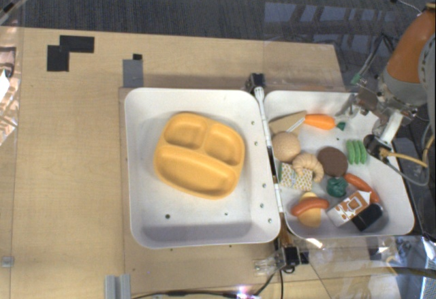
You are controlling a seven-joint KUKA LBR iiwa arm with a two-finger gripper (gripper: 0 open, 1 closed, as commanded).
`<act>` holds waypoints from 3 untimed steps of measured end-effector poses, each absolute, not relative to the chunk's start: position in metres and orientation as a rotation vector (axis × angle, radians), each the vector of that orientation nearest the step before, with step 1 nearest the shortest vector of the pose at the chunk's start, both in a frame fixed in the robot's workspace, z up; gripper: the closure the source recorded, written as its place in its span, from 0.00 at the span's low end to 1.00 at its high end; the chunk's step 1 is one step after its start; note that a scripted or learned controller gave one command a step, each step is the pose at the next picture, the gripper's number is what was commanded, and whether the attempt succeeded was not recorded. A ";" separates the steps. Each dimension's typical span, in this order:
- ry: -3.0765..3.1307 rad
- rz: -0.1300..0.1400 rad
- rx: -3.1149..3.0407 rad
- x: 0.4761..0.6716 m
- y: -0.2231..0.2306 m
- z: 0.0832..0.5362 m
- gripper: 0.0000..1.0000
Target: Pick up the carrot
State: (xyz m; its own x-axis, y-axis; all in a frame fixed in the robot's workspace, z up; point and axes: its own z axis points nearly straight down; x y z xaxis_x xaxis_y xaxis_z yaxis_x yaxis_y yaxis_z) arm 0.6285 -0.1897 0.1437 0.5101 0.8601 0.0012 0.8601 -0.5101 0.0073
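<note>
Start at the left of the worktop [68, 189]. The left bin [136, 154] carries a yellow divided plate [199, 153] near its centre; it plays no part in this task.

Move to the right bin [405, 212], which holds the toy foods in a crowd. The carrot [319, 122] lies on its side near the far edge of this bin, its orange body pointing left and its green tip to the right. A tan wedge [287, 120] sits just beside it on the left. A round beige piece [286, 146] lies nearer you, apart from the carrot. A green ridged piece [356, 152] lies to the right and nearer you, also apart.

At the right edge of the worktop, the arm [409, 63] stands over the far right corner of the right bin. The gripper [381, 120] hangs to the right of the carrot and is not touching it. You cannot tell from this view how wide the jaws stand.

Judge the step in hand as the approach: nothing is grasped yet. The next move calls for travel leftward until the jaws are above the carrot's middle, then a descent with the jaws set across its narrow width. Keep clear of the tan wedge.
</note>
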 end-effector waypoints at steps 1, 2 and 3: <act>1.961 -0.006 2.460 0.660 -0.143 0.085 0.00; 1.490 -0.039 2.797 0.663 -0.177 0.084 0.00; 1.351 -0.025 2.857 0.658 -0.187 0.084 0.00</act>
State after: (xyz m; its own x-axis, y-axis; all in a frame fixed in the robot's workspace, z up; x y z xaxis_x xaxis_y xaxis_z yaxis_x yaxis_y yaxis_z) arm 0.6581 -0.1867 0.0842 0.6343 0.7731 -0.0062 0.7728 -0.6342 -0.0239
